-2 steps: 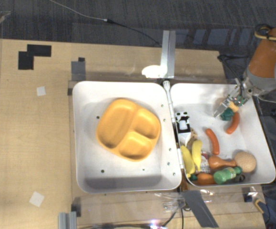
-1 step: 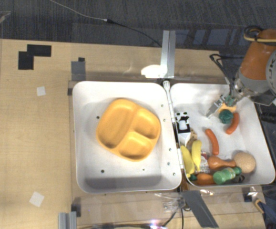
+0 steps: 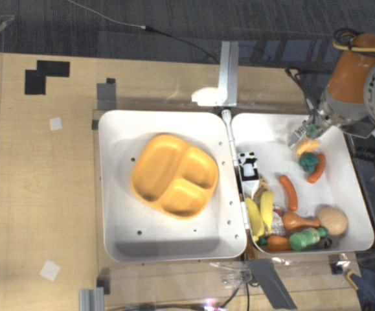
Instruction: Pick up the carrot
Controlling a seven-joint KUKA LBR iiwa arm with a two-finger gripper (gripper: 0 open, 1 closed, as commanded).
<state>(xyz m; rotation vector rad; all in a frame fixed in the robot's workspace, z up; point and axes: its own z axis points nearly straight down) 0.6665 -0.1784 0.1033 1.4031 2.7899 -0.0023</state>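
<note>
Claw (image 3: 302, 135): over right bin (image 3: 349, 193) far corner, grip state – can't tell.
Carrot (image 3: 314, 164): just below claw, green top, lying free.
Sausage (image 3: 288, 192): further below-left.

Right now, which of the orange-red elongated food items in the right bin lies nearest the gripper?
The carrot with the green top, in the right bin's upper right, just below the gripper. The sausage-like piece sits mid-bin, and another orange piece lies at the bottom edge.

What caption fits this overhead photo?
Robot pincer hovers near a carrot in the right bin; a yellow plate sits left.
</note>
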